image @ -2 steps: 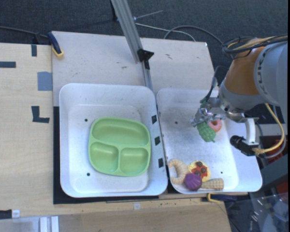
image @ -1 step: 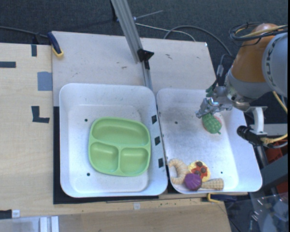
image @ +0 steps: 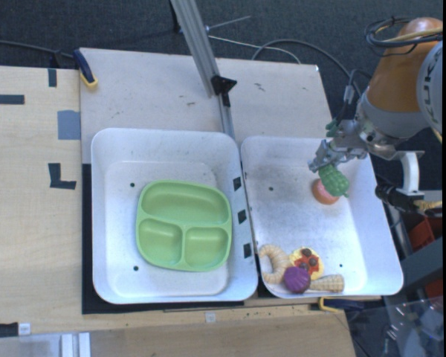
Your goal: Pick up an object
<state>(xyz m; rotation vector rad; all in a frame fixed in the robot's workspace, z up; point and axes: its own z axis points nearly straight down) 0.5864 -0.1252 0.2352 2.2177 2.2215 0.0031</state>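
Observation:
My gripper [image: 327, 165] hangs over the far right part of the right bin [image: 297, 199]. A green knobbly toy [image: 334, 179] sits between its fingertips, and the fingers are shut on it. Just beneath and partly behind the green toy lies a peach-orange round toy [image: 323, 193] on the bin floor. At the bin's near edge lies a cluster: a tan curved pastry toy [image: 273, 259], a yellow piece with red spots [image: 307, 258], a purple ball-like toy [image: 296, 279] and a beige cone [image: 328, 282].
The left bin [image: 111, 155] holds a green divided plate [image: 184, 224]. A grey metal pole [image: 197, 32] slants down to the divider between the bins. The arm's orange band [image: 401, 73] rises at the right edge.

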